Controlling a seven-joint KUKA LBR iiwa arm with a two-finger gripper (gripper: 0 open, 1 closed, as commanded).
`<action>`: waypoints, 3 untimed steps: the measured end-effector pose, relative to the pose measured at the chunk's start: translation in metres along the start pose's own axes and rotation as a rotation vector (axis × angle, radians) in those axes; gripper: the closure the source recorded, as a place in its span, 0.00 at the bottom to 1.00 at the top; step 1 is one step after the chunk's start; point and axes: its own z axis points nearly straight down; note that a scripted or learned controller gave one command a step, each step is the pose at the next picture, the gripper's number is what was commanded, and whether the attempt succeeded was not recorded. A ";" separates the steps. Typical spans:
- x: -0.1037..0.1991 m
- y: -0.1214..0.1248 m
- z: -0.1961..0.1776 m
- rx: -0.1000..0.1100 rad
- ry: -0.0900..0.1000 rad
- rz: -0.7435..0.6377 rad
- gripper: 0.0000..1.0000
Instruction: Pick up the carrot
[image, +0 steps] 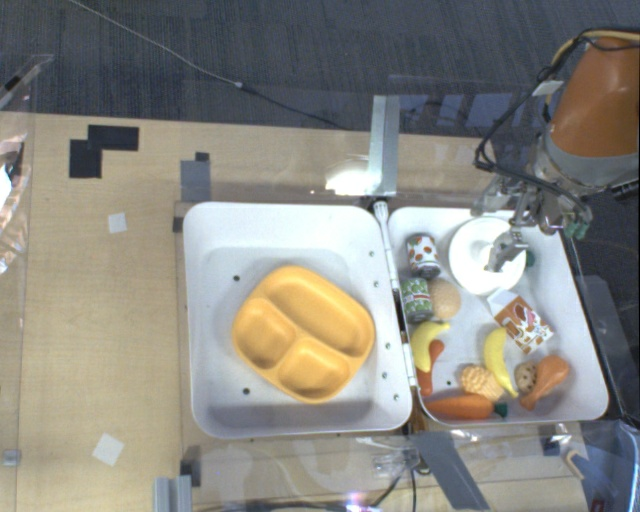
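The carrot (462, 407) is orange with a small green tip and lies flat along the front wall of the right bin (585, 300). A bumpy yellow toy (478, 380) sits just behind it. My gripper (510, 242) hangs at the back of that same bin, over a round white plate (478, 268), far from the carrot. Nothing shows in its grasp. The arm's orange band (595, 95) is at the upper right.
The right bin is crowded: two small cans (423, 255), a tan egg-shaped piece (445, 298), two yellow bananas (497, 358), a printed packet (523, 323) and a brown drumstick (545, 378). A yellow divided plate (303, 332) lies in the left bin (210, 260).
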 end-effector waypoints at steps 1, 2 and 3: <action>0.105 -0.022 0.099 -0.001 0.012 0.074 0.00; 0.131 0.043 0.128 0.001 -0.007 0.042 0.00; 0.127 0.043 0.115 0.003 -0.017 0.037 1.00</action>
